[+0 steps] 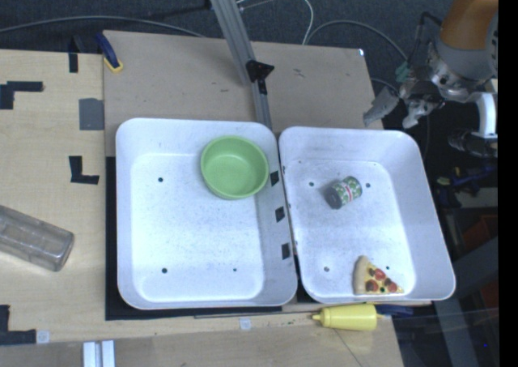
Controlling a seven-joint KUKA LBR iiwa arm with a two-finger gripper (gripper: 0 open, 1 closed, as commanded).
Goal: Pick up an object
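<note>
Yellow bottle point(350, 317) at bench edge, small can point(344, 192) w/ pizza slice point(373, 276) in right bin point(421, 195); gripper point(394, 106) parked outside, fingers spread, nothing held — can prob. rolls off on pinch.

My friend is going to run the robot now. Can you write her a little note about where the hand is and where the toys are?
Gripper: up off the bench beyond the right bin's far right corner, fingers apart, holding nothing.
Right bin: small can on its side near the middle; pizza slice toy at the near edge.
Left bin: green bowl at the far side.
Yellow bottle lies on the bench in front of the right bin.
Done: nothing picked up yet.
Left: go down, grab one thing, lift it.
</note>
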